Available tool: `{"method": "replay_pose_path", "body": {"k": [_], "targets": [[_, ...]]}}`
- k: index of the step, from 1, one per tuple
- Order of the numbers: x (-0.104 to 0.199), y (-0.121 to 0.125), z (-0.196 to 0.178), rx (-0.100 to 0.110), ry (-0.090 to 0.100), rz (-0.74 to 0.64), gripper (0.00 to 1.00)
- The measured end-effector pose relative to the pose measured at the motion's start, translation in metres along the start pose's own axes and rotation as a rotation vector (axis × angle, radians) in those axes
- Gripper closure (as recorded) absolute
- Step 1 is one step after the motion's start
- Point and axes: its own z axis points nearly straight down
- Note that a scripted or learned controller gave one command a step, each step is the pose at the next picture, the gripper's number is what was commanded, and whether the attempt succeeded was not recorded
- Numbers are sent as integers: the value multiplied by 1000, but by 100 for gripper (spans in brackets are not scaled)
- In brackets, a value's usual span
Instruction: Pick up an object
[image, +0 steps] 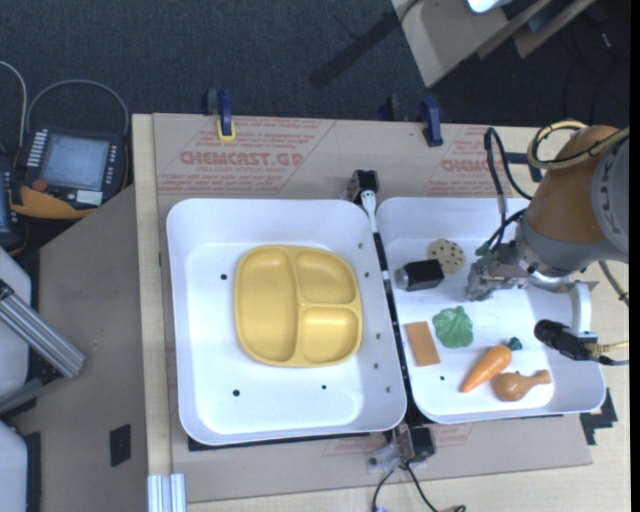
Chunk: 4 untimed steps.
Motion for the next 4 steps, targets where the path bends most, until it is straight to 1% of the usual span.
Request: {"method": "replay_pose_path", "body": {"k": [1, 2, 3, 4], "targets": [[6, -1, -61, -6, -2, -2, 100], [12, 8, -119, -7, -2, -3, 100], [11, 9, -172, -7, -2, -3, 100], [69, 1, -162, 3, 3, -7, 100]]}}
